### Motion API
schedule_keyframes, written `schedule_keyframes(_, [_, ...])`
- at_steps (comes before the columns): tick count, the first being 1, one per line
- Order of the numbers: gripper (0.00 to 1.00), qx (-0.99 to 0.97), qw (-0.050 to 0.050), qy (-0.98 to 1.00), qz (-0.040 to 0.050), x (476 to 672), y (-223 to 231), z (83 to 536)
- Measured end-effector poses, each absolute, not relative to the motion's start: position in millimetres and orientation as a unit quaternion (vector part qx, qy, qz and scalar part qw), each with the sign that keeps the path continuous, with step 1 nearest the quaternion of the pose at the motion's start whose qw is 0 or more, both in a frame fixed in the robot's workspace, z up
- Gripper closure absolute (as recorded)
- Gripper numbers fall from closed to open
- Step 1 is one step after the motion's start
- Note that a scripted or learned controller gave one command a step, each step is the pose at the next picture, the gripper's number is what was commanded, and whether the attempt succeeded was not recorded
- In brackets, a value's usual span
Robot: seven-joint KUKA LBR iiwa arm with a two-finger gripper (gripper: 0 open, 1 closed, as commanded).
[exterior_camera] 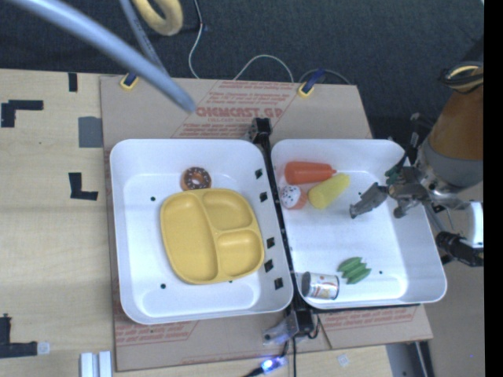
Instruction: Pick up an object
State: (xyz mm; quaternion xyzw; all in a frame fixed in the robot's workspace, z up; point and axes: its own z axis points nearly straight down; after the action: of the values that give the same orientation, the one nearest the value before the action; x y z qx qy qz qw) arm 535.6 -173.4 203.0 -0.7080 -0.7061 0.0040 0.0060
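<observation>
The right bin point(393, 289) holds an orange carrot point(309, 171), a yellow corn-like piece point(328, 192), a small white and red ball point(291, 197), a green pea pod point(354, 269) and a silver can point(321, 287) at its front left corner. My gripper point(380, 198) hangs over the right side of this bin, open, with nothing between its fingers. It sits to the right of the yellow piece and apart from it. The left bin point(134, 210) holds a yellow divided plate point(211, 235) and a chocolate doughnut point(196, 179).
A black divider point(271, 203) runs between the two bins. The arm's orange band point(464, 124) and grey wrist stand over the right bin's right rim. Cardboard point(228, 104) lies under both bins, and a grey pole point(86, 30) crosses the upper left.
</observation>
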Motion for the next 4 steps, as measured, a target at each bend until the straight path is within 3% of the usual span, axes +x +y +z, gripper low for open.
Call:
schedule_keyframes(1, [0.0, -0.707, 0.001, -0.707, 0.0006, 538.7, -173.1, 209.4])
schedule_keyframes(4, [0.0, -0.707, -0.001, -0.707, 0.0007, 537.5, -173.5, 83.7])
